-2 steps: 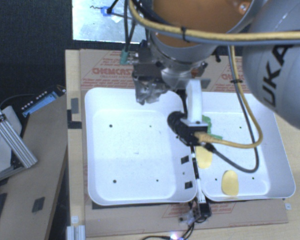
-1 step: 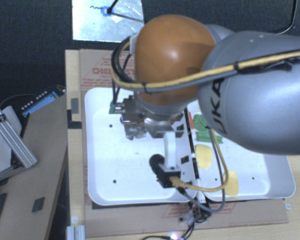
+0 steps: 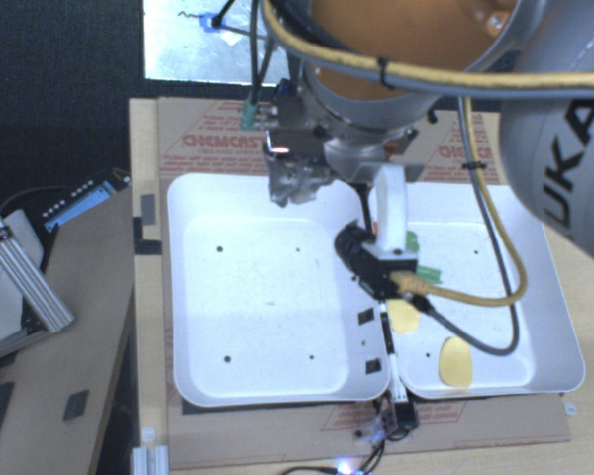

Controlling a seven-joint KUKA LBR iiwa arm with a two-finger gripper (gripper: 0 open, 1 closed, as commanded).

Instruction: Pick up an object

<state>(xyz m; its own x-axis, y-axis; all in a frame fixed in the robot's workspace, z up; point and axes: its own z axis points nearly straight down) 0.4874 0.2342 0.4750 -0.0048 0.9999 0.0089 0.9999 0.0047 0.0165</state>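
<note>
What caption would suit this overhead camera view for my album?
Robot arm over two white bins; the right bin holds two yellow pieces and a green piece.

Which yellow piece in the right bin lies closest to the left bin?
The rounder yellow piece, right next to the left bin; the oval yellow piece lies farther right, lower in the view.

L bin (image 3: 267, 295) open, yellow pieces (image 3: 455, 361) in R bin (image 3: 537, 336), prob. flat

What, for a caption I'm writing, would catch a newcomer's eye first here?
The grey arm with its orange band looms over everything from the top right, its claw hanging above the far edge of the left bin. In the right bin, two yellow pieces lie near the front, with green bits behind them.
</note>
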